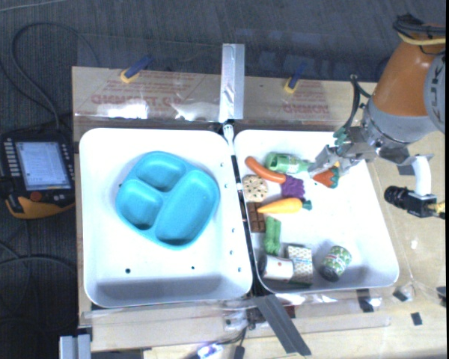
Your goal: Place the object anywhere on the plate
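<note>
Reaching in from the right, the arm [404, 88] positions its pincer [331, 163] over the upper part of the right bin [382, 230]. A small orange-red object [325, 176], possibly a toy pepper, sits at the fingertips; it appears to be clamped between them, though the view is too coarse to confirm. The blue three-compartment plate [167, 197] lies in the left bin [97, 275], well apart from the pincer. The right bin contains: a toy sausage [264, 169]; a green item [284, 161] just beside it; a cookie [254, 188]; a carrot [283, 206]; a purple piece [293, 188] touching the carrot; a green cucumber-like piece [273, 235]; a patterned ball [334, 261] near the lower wall. A handheld control pendant [34, 172] rests left of the tabletop [86, 81].
</note>
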Available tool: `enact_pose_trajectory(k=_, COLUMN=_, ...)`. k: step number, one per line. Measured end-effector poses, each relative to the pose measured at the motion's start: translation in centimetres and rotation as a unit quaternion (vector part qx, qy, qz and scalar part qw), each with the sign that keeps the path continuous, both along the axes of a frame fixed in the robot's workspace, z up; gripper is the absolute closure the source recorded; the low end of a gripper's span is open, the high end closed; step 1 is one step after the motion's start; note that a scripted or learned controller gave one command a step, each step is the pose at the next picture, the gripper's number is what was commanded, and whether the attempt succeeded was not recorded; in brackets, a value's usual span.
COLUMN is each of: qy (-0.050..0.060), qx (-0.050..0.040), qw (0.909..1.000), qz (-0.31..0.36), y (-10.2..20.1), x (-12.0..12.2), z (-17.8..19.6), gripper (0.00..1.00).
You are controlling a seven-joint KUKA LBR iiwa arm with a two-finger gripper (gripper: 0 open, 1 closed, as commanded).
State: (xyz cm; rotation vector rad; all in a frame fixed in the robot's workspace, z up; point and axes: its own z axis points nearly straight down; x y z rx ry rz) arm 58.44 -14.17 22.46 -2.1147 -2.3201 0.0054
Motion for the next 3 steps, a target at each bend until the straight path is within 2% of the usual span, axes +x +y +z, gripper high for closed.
enact_pose_trajectory(k=1, qy=0.001, qx=0.0005, qw=0.9990, qz=0.045, y=6.6, x=0.9, z=-4.3, gripper=1.00)
enact_pose_trajectory(k=2, qy=0.000, qx=-0.0002, qw=0.9985, qz=0.054, y=14.4, x=8.3, z=-4.3, gripper=1.00)
enact_pose_trajectory(k=3, qy=0.001, qx=0.0002, qw=0.9888, qz=0.149, y=21.2, x=4.9, z=-4.3, gripper=1.00)
